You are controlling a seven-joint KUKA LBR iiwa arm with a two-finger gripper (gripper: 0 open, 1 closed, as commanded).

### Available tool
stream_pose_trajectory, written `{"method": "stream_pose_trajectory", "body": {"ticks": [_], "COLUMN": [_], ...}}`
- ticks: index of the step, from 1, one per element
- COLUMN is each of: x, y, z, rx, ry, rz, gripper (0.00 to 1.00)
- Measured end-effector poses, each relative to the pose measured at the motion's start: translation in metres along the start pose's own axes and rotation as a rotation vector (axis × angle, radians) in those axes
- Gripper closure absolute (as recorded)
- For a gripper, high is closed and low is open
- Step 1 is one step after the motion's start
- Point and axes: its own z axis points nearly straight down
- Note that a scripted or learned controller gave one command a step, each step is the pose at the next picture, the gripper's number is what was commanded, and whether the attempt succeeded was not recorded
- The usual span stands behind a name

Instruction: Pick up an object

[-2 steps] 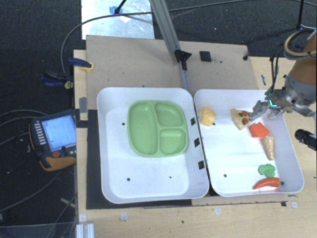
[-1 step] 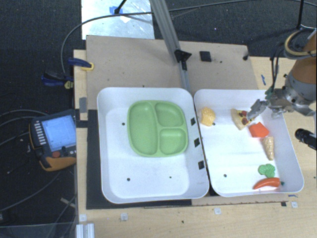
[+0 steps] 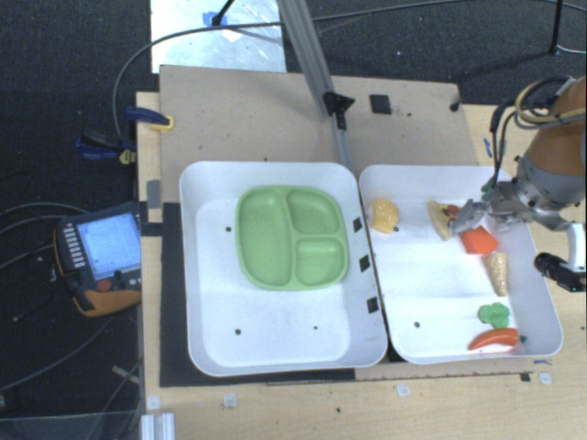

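Objects in right bin (image 3: 550,333), six: yellow piece (image 3: 384,214), tan slice (image 3: 442,220), orange block (image 3: 478,240), cone (image 3: 497,272), broccoli (image 3: 493,314), red pepper (image 3: 493,339). One green plate (image 3: 292,237), left bin (image 3: 206,337). Gripper (image 3: 470,214) over tan slice, grip state unclear.

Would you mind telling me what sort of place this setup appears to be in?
Probably a robotics lab bench: two shallow white bins holding toy food and a green divided plate, a handheld control pendant with a lit screen, and loose cables over dark carpet.
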Motion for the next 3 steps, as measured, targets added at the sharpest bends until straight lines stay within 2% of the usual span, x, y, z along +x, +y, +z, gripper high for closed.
{"method": "stream_pose_trajectory", "body": {"ticks": [1,2,3], "x": [-0.004,-0.005,-0.001], "y": [0.005,0.009,0.005], "z": [0.042,0.027,-0.036], "rx": [-0.019,-0.032,-0.009], "ry": [-0.011,-0.015,-0.001], "rz": [0.000,-0.002,-0.004], "gripper": [0.00,1.00,1.00]}}
